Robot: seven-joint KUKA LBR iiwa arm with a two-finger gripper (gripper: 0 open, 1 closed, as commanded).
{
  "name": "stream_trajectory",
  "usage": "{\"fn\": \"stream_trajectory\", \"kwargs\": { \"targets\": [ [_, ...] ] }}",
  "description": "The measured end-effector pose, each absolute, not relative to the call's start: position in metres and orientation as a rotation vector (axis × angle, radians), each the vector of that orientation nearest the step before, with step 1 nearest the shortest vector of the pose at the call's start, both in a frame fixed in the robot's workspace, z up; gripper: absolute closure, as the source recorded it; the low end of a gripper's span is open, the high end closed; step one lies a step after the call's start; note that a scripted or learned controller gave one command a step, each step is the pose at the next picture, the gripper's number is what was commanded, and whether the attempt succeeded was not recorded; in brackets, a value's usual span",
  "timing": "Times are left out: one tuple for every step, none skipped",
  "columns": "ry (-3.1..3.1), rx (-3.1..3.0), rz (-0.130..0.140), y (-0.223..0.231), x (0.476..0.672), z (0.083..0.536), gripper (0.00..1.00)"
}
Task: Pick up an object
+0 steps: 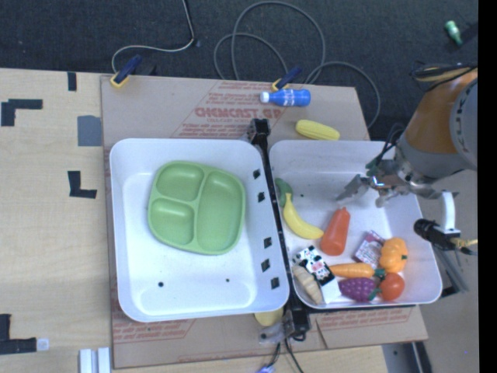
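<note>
The gripper point(370, 190) hangs over the upper part of the right bin point(326, 155) with its two fingers point(351, 190) spread apart and nothing between them, the grey arm point(435, 142) with its orange band reaching in from the right. Just below and to the left of the fingertips, apart from them, lies an orange bottle point(335, 231), tilted, with a darker cap end pointing up. Beside it on the left is a yellow banana point(299, 220), curved along the bin's left wall. Lower down the toys crowd together: a black-and-white cow point(314, 263), a carrot point(353, 270), purple grapes point(359, 288), a red tomato point(392, 286), an orange pepper point(394, 253) and a small pink packet point(368, 249) (its print is too small to read). The left bin point(132, 208) holds a green divided plate point(196, 207), lying flat in its upper half. Behind the bins, on the cardboard, rest a blue-and-white bottle point(286, 97) and a yellow corn cob point(317, 130).
</note>
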State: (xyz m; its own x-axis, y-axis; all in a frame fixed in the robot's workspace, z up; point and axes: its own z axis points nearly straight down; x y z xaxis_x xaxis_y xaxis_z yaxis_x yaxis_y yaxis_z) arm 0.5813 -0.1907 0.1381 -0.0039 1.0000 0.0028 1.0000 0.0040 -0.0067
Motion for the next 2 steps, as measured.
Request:
{"fn": "stream_trajectory", "kwargs": {
  "targets": [
    [-2.227,-2.222,0.0,-0.133,0.535,0.084,0.0],
    [-2.227,-2.229,-0.002,-0.136,0.537,0.097,1.0]
  ]
}}
